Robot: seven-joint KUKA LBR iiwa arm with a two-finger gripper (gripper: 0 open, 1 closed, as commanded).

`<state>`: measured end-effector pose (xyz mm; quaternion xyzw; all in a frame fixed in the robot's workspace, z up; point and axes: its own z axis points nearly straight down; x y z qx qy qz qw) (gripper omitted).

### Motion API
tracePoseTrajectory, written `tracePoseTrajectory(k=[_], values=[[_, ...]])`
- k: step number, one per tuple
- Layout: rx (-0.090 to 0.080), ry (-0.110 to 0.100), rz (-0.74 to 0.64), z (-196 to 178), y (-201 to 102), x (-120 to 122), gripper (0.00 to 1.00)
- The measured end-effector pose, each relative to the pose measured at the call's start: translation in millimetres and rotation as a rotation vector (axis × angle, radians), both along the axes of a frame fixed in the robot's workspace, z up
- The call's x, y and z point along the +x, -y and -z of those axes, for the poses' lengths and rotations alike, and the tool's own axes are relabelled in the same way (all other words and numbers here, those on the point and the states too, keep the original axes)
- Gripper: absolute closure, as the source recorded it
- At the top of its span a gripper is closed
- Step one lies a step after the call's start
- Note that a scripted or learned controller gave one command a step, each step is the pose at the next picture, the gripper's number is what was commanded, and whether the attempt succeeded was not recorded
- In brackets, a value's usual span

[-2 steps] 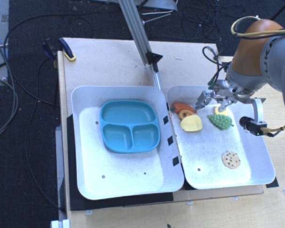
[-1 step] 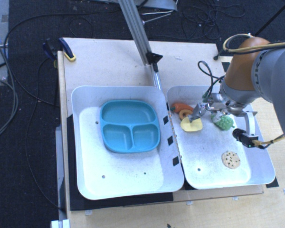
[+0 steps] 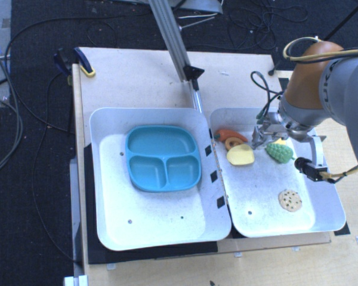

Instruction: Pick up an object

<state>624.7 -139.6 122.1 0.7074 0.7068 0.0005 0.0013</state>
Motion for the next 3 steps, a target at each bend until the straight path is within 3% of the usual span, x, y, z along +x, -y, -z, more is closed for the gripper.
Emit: tracePoseTrajectory(k=[2,3], values=[[0.000,0.004,-0.004,-107,-6,1,1.00],[0.001,0.000,-0.003,-105,-6,1,1.00]])
